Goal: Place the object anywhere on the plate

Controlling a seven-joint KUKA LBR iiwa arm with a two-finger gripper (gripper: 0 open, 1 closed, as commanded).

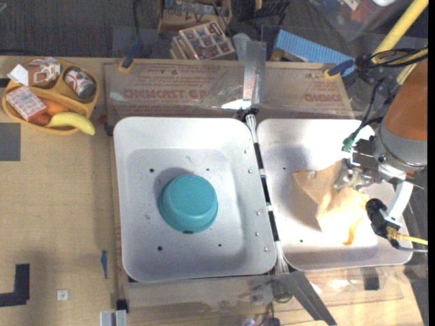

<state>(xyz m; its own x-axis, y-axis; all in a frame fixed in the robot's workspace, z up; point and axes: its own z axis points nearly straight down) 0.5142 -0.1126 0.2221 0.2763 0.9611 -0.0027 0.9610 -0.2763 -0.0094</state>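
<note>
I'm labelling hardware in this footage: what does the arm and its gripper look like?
The arm is grey with an orange band above the wrist. Black cables loop along it, with a green connector beside the wrist. The gripper is bare silver metal, with a black-and-white fitting low at its side.

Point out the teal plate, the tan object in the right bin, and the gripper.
teal plate (pixel 189 203), camera view, center of its top.
tan object (pixel 325 189), camera view, its flat middle.
gripper (pixel 355 178), camera view, between its fingertips.

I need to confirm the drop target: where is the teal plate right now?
In the camera view, the teal plate sits near the middle of the left white bin, across the divider from the right bin, where the gripper hangs.
</note>
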